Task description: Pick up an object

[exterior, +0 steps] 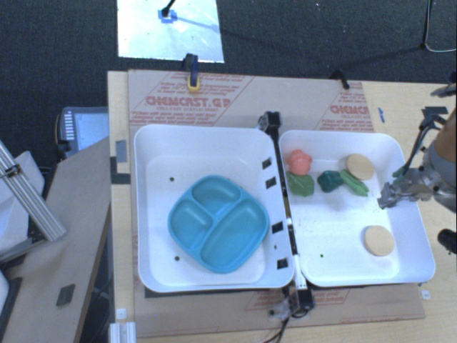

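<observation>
Since the task names no particular object, I take the tan disc (378, 240) in the right bin (414, 263) as the likeliest target: it lies flat and alone in the near right part of the bin floor, well apart from everything else. The other candidates cluster toward the far left of that bin: a second tan disc (360, 166), a light green piece (354, 183) touching a dark green piece (329, 181), a green leafy piece (300, 184), and an orange-pink piece (299, 161) just beyond it. The left bin (153, 191) holds a blue divided plate (217, 222).

The gripper (389, 195) sits at the right bin's right side, between the two discs and nearer the far one's row. Whether its jaws are apart or together I cannot tell; the end is too small and blurred. Nothing shows between them.

My judgement: the pick has not begun. To do it well I would centre over the lone disc before descending, come straight down, and set the jaws across its width, since a flat disc offers little edge and may slip. The crowded items risk a double grab or a nudge.
</observation>
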`<state>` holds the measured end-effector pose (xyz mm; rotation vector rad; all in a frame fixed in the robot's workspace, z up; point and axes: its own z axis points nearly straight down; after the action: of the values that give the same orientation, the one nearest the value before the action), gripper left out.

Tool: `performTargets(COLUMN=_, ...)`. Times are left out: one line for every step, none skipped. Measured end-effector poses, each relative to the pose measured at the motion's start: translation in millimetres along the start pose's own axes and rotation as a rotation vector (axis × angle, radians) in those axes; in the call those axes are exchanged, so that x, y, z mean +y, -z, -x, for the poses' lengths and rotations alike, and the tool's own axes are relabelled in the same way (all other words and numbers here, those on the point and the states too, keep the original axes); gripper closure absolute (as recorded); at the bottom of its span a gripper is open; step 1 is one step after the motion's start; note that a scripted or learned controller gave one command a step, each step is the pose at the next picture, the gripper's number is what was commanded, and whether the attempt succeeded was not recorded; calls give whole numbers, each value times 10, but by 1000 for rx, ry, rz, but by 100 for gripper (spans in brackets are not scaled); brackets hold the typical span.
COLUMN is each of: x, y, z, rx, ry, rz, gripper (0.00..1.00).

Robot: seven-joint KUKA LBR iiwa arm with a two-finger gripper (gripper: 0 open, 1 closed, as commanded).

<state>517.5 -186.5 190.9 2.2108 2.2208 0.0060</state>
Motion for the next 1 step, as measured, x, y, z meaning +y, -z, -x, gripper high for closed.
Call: performTargets(x=105, y=480, z=-26, rx=0, ry=1, rz=-1, gripper=100)
